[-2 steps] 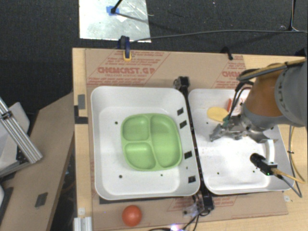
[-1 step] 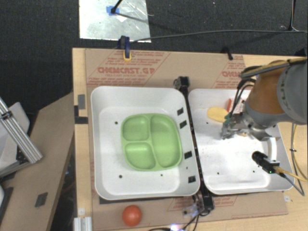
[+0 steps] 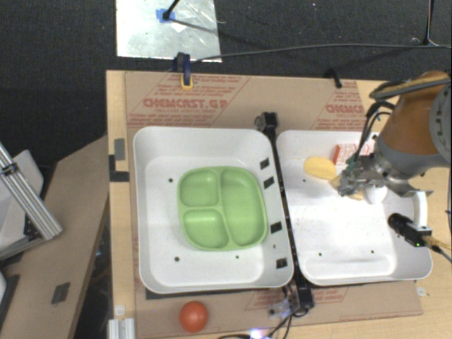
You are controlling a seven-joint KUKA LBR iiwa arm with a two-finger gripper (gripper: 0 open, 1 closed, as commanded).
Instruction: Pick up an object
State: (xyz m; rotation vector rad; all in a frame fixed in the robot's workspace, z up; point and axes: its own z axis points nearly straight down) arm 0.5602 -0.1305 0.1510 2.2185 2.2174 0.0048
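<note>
On the counter (image 3: 141, 94) sit two white bins: the left bin (image 3: 152, 161) holds one green tray (image 3: 222, 207), the right bin (image 3: 339, 249) one yellow object (image 3: 320, 167) beside the hand (image 3: 351, 186).

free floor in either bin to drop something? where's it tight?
Right bin: bare floor across its near half, below the yellow object and gripper. Its far right corner is crowded: yellow object, red-and-white packet, gripper. Left bin: green divided tray fills the middle, leaving narrow strips along the walls.
</note>
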